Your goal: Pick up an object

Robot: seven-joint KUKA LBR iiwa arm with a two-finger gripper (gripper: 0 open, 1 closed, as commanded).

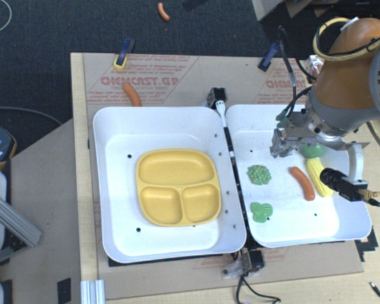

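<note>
My gripper [284, 143] hangs over the back of the right bin [342, 223], its grey wrist and orange band above it. Just right of it a pale green piece [314, 150] lies partly under the arm. A yellow corn cob [316, 169] and an orange sausage [302, 182] lie side by side in front of the gripper. A round green broccoli head [259, 174] sits to the gripper's front left, and a darker green leafy piece [261, 212] lies nearer the front rim. Nothing is seen in the gripper.
The left bin [114, 170] holds a yellow divided plate [177, 187]. A black clip [216, 97] joins the bins at the back. An orange sausage [132, 94] lies on the bench behind the left bin, another [163, 11] on the floor. Clamps [122, 54] hold the board's back edge.
</note>
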